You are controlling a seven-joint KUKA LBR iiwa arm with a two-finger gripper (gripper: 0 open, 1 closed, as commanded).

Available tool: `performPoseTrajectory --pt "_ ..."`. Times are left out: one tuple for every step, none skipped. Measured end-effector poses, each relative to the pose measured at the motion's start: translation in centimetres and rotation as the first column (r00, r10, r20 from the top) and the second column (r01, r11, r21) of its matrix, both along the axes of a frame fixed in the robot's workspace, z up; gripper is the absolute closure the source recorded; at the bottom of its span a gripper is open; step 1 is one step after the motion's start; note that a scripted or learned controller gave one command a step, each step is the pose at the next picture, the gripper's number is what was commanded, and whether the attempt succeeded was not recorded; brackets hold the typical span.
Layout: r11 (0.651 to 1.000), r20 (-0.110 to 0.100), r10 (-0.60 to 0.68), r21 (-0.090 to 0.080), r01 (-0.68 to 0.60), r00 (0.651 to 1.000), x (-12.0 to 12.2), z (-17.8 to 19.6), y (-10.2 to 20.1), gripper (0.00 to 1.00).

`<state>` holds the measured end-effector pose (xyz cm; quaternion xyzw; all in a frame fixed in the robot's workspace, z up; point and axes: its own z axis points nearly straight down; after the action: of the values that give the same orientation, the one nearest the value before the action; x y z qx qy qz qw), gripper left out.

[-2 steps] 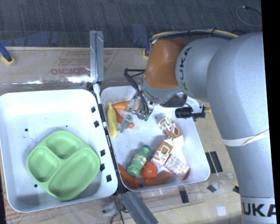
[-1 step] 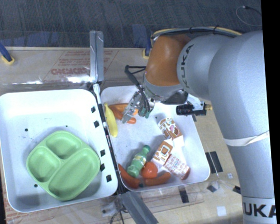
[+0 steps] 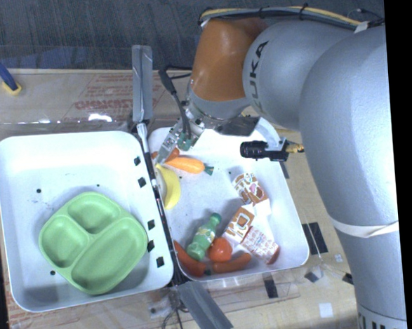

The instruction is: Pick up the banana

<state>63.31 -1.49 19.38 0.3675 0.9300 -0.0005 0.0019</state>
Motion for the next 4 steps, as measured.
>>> performPoseTrajectory --pt "1.0 -0.002 0.0 0.001 0.0 1.0 0.0 -0.1 0.1 0.0" --pt "0.979 -0.005 0.206 0.002 -0.206 0.979 -7.8 -0.2 -4.8 0.0" --pt "0.997 -0.005 0.083 0.003 -0.083 0.997 -7.1 -7.3 -9.0 0.0" --pt "0.991 -0.006 0.137 0.002 -0.137 0.991 -0.6 -10.2 -8.3 0.0"
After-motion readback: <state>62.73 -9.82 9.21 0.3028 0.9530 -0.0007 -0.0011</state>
